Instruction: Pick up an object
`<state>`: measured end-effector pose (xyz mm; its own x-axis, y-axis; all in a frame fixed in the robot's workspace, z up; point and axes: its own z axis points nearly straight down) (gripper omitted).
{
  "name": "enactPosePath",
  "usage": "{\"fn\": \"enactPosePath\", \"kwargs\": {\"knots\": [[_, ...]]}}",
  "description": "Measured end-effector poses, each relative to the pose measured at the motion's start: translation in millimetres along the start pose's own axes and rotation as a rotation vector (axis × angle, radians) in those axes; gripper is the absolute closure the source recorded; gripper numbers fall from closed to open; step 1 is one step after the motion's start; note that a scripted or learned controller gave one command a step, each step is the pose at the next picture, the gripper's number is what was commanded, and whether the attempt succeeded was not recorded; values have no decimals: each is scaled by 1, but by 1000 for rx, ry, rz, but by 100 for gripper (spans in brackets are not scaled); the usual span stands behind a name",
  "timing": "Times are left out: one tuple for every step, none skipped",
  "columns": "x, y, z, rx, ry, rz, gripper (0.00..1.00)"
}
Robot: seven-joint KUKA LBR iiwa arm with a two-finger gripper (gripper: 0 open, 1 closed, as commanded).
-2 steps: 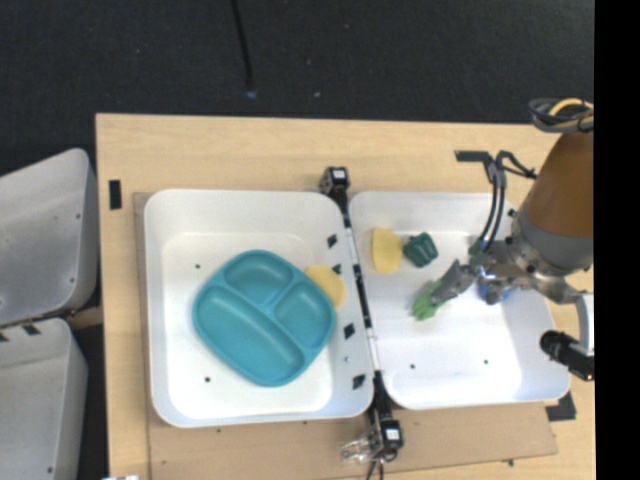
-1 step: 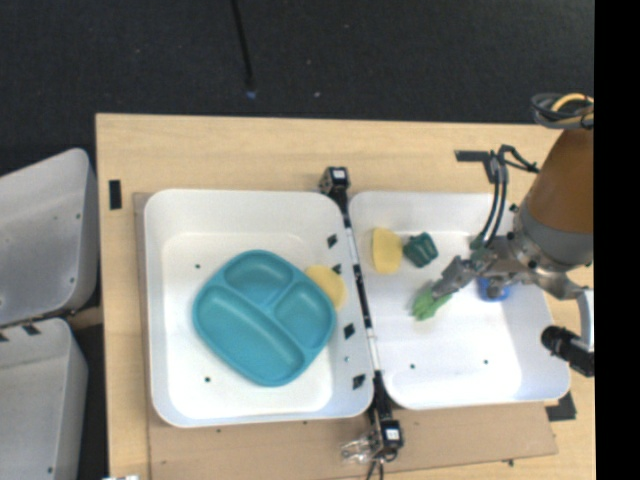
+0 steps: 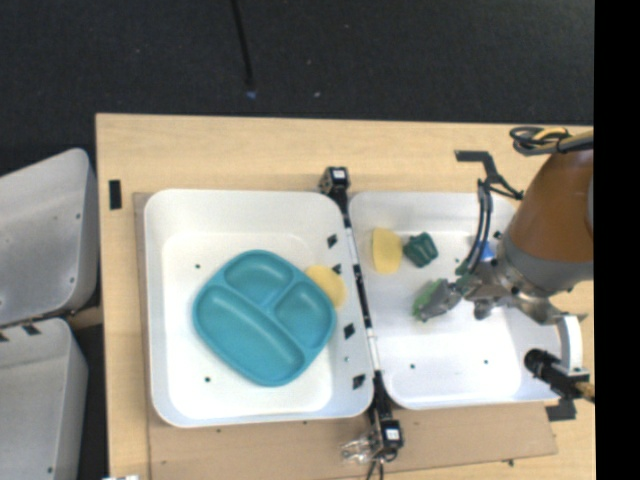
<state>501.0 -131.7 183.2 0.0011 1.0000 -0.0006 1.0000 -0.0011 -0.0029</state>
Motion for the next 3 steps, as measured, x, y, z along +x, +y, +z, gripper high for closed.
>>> {"fn": "enactPosePath", "kwargs": {"knots": [[2,-8,59,2,1,1,0],[1,-8,84,0,0,2,0],[0,-7,72,-6,0,10,100]]}}
